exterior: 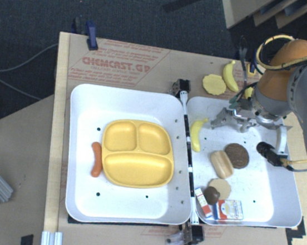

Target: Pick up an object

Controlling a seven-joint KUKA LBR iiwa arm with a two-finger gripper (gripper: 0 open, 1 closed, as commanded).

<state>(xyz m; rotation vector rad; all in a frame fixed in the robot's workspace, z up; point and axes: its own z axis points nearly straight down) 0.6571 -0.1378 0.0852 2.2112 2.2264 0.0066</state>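
My gripper [237, 119] hangs over the back part of the right bin [282, 211], with the grey arm and its orange band rising to the right. A small yellow banana [197, 134] lies at the bin's left wall, left of and below the gripper. In front of the gripper lie a round brown patty [237, 156] and a tan bread roll [221, 163]. Nearer the front are a tan cookie-like piece with a brown lump [217, 190] and a red, white and blue box [224, 210]. Nothing shows in the gripper's hold.
The left bin [77, 193] holds a yellow divided plate [137, 153] and an orange sausage [96, 159] beside its left side. On the bench behind the right bin lie a second banana [231, 76] and a round yellow piece [214, 84].
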